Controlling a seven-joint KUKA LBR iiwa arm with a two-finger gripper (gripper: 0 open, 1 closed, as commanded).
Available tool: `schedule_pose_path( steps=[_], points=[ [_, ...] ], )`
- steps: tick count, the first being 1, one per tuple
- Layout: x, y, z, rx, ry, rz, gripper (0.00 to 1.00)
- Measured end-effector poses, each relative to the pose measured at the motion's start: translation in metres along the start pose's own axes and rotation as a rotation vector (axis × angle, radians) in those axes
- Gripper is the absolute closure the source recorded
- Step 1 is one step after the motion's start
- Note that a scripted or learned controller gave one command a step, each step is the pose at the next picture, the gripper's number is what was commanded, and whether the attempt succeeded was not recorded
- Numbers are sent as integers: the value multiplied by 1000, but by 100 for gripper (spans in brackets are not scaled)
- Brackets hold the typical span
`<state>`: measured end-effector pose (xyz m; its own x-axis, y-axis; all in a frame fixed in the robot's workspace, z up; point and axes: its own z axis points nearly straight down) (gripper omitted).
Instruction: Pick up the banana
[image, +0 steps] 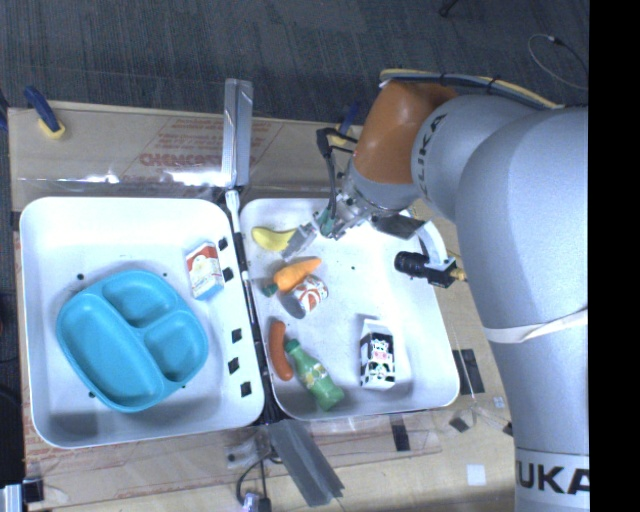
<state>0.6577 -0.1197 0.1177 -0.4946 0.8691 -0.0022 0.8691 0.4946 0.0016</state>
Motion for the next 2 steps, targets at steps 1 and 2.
schedule_pose_path(
  steps=[1,2],
  points=[
    [20,11,3,3,3,20,0],
    [20,10,3,3,3,20,0]
  ],
)
